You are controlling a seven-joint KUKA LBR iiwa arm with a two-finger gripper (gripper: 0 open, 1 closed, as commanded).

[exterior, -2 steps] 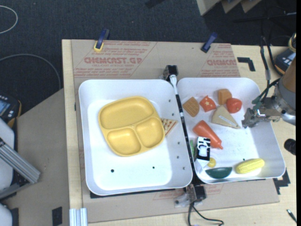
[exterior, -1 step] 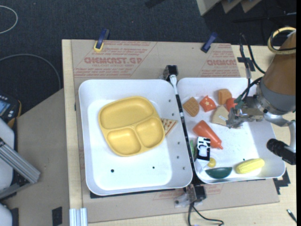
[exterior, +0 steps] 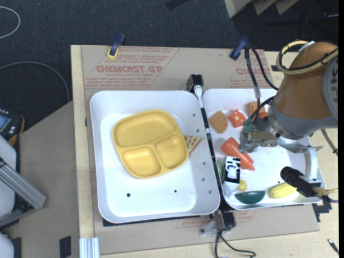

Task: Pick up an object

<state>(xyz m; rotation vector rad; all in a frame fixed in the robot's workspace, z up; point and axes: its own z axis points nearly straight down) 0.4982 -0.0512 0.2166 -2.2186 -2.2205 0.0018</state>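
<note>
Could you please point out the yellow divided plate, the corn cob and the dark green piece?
yellow divided plate [exterior: 146,142], camera view, centre ridge.
corn cob [exterior: 282,190], camera view, its middle.
dark green piece [exterior: 250,196], camera view, its middle.

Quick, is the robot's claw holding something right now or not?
End effector: low in the right white bin, over the long orange carrot-shaped toy; open, closed or holding cannot be told.

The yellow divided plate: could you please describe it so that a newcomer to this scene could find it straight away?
Look at the left white bin, the one away from the arm. The yellow divided plate lies in its upper middle, by far the largest item there. It alone has three moulded compartments, unlike the small waffle-patterned wedge touching its right edge.
</note>
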